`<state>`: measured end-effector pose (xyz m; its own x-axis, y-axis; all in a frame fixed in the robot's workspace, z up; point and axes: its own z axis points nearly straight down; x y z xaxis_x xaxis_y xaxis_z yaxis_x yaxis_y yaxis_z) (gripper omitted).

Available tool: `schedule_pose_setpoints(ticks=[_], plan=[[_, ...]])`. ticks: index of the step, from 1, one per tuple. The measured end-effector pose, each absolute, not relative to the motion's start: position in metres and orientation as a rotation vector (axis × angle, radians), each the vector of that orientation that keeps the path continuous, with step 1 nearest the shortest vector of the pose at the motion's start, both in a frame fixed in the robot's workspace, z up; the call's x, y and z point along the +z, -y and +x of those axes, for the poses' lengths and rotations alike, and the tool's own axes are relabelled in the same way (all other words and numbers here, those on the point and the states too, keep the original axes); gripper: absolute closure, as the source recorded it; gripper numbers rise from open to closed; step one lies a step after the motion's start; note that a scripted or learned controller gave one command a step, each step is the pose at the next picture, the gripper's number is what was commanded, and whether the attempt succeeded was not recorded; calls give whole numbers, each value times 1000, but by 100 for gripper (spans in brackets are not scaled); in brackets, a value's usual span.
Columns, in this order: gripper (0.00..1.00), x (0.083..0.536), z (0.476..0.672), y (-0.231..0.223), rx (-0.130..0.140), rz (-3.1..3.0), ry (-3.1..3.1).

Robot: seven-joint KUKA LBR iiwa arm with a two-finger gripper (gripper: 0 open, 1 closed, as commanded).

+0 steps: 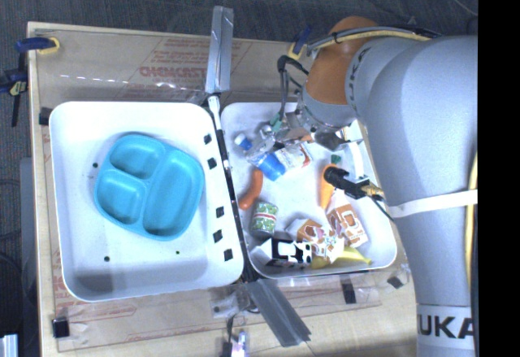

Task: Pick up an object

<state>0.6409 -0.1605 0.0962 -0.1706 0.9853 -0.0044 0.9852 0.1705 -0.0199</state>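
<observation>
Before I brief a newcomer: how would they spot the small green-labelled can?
Look in the right white bin, the one crowded with small items. Near its left wall, just below the orange carrot-shaped toy, stands the small green-labelled can. It is the one squat cylinder with a green printed wrapper.

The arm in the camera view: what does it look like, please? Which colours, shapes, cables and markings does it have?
The arm is thick, rounded and light grey, with an orange band above the wrist. Dark cables loop beside that band. White letters "UK" stand on its lower part, cut off at the edge. A pale strap crosses the body. The tool is small, dark and metallic, over the right bin.
</observation>
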Motion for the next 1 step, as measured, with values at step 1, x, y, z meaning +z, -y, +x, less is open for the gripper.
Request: schedule_pose_setpoints(ticks=[1], plan=[[0, 96, 633, 157, 26, -1851, 2526]])
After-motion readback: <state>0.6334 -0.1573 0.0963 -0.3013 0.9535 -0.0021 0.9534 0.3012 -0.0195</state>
